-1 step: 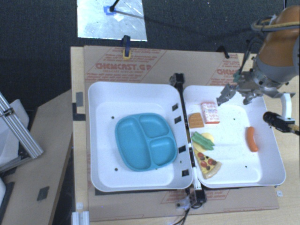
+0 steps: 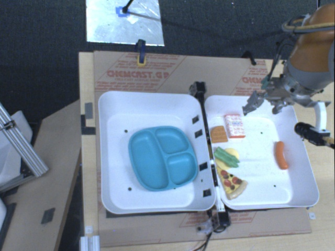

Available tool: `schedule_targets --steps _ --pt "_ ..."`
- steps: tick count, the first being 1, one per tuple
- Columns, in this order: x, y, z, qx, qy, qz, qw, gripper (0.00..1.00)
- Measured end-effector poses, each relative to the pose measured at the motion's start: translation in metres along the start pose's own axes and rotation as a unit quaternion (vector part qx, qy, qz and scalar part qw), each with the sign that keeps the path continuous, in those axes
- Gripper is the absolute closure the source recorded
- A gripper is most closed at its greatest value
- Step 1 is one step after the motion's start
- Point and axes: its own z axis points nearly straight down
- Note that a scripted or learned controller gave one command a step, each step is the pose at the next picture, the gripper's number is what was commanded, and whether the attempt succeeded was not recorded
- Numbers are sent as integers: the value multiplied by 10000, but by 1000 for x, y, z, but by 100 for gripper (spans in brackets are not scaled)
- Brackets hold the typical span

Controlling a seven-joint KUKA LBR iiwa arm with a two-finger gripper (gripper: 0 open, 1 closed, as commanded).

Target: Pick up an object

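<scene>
Toward the right side of the frame, the right bin (image 2: 301, 192) holds several toy foods. A sausage (image 2: 281, 155) lies near the bin's right wall, its long axis running nearly top to bottom in the frame, tilted slightly so the lower end sits a little further right. A red and white carton (image 2: 235, 126) lies in the bin's upper left part, long axis also roughly top to bottom, with a brown cracker (image 2: 218, 134) just beside it on the left. Below these lie a bunch of green beans (image 2: 226, 157), angled down to the right, and a pizza slice (image 2: 231, 184) near the bin's lower left.

The arm (image 2: 313, 51) enters from the upper right, its orange band high in the frame, wrist bent down and leftward. The gripper (image 2: 266, 104) hangs over the bin's upper edge, fingers (image 2: 251, 104) spread apart with nothing between them, well apart from the sausage.

A blue divided plate (image 2: 162, 157) sits in the left bin (image 2: 112, 140).
</scene>
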Motion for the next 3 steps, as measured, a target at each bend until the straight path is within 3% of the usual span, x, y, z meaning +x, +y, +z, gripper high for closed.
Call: schedule_targets --steps 2,3 --pt "-6 6 122 26 5 10 10000 0" --pt "-7 6 165 4 -7 16 10000 0"
